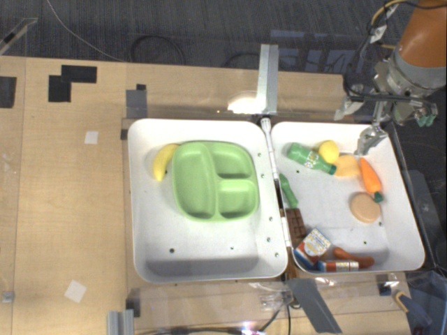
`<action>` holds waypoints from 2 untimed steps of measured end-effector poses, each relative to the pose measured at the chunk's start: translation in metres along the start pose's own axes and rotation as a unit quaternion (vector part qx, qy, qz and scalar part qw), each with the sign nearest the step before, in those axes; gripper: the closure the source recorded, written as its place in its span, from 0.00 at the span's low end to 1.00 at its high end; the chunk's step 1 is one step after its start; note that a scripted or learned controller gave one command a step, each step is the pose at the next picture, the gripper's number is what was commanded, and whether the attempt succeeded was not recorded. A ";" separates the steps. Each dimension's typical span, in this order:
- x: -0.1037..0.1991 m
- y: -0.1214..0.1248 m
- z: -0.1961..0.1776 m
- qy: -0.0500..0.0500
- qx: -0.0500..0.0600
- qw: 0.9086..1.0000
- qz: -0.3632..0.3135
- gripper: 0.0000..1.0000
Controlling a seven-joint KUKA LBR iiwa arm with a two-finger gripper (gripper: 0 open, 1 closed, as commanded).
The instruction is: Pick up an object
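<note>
A robotics lab: a pale plywood surface [63,208] carries two shallow white plastic bins [140,208] fixed with grey metal brackets [268,82], black square markers [70,81] at its far left corner, loose cables [77,33] on dark carpet [174,12].

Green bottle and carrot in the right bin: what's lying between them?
In the camera view, a yellow lemon and a pale orange piece lie between the green bottle and the carrot.

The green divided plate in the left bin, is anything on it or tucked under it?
The green plate shows three bare compartments. A banana lies against its left rim, one end apparently slipping beneath. Whatever else lies under the plate is covered.
</note>
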State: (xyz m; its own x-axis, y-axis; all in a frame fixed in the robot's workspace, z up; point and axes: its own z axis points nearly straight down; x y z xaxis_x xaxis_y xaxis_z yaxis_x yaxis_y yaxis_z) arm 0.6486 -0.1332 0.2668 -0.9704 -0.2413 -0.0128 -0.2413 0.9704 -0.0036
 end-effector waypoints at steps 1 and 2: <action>-0.009 -0.024 0.167 0.000 0.000 0.996 -0.088 0.00; -0.019 -0.012 0.176 -0.001 0.001 0.993 -0.115 0.00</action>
State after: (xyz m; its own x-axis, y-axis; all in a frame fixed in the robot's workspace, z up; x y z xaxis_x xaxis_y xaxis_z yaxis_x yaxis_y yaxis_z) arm 0.6728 -0.1401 0.0906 -0.8893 -0.4571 -0.0138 -0.4570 0.8894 -0.0090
